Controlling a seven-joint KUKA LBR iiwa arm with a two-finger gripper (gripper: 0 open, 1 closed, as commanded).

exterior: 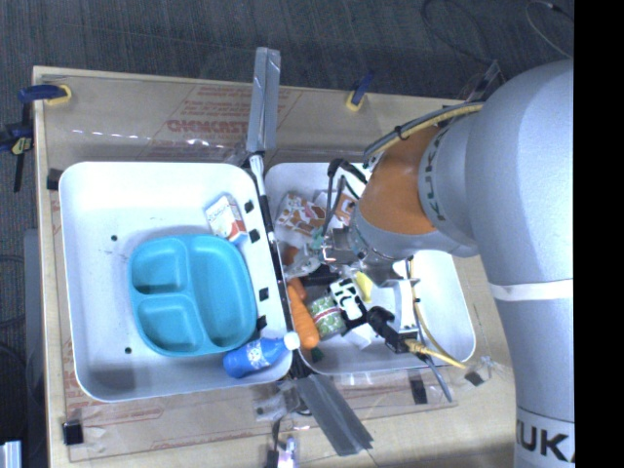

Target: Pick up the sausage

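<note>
I'm seeing the grey arm sitting closest to the camera, reaching in from the right over the right bin. The bench is lying on dark carpet-like floor, with blue clamps on its edges. The left bin is carrying a blue divided tray, a small packet and a blue bottle. The sausage is lying at the right bin's left wall, long axis running top to bottom, lower end angling slightly right. The tool is sitting down in the clutter; I cannot tell its state.
</note>
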